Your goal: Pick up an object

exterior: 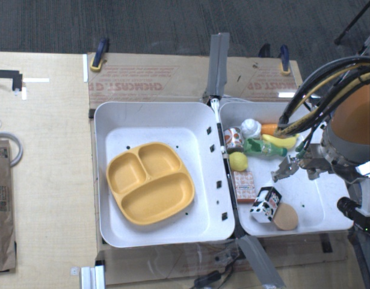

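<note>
My gripper (297,171) hangs over the middle of the right bin (329,220), open with nothing between its fingers. Left of it lie a yellow lemon (237,161) and a pink box (244,186). A black-and-white cow-patterned carton (266,204) and a tan round piece (285,217) sit in front of it. At the back of that bin are a small can (233,138), a green bottle with a white cap (260,147), a banana (280,141) and an orange carrot (269,128). The arm hides the bin's right part.
The left bin (112,218) holds a yellow divided plate (150,182). A grey bar (218,65) stands behind the wall between the two bins. Black and yellow cables (320,92) arc over the right bin's back corner. Cardboard (148,77) lies behind the bins.
</note>
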Tool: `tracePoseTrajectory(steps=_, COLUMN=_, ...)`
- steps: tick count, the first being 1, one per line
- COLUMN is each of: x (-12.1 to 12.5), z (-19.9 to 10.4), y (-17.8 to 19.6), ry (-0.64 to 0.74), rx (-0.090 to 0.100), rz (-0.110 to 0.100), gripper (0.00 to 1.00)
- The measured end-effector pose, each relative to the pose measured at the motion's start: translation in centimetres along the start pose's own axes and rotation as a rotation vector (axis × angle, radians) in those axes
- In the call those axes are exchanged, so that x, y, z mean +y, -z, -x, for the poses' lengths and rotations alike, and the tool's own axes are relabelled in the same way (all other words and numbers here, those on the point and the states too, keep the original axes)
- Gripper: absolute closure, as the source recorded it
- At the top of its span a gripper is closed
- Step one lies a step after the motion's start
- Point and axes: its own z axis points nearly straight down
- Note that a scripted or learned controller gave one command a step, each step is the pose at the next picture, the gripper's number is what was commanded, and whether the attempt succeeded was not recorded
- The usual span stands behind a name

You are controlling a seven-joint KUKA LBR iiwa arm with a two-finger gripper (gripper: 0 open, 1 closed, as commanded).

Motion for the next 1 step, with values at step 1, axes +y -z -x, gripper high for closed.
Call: tracePoseTrajectory(steps=1, x=9.27, z=5.32, y=6.17, ry=0.066, rx=-0.001, rz=0.004, gripper=0.00)
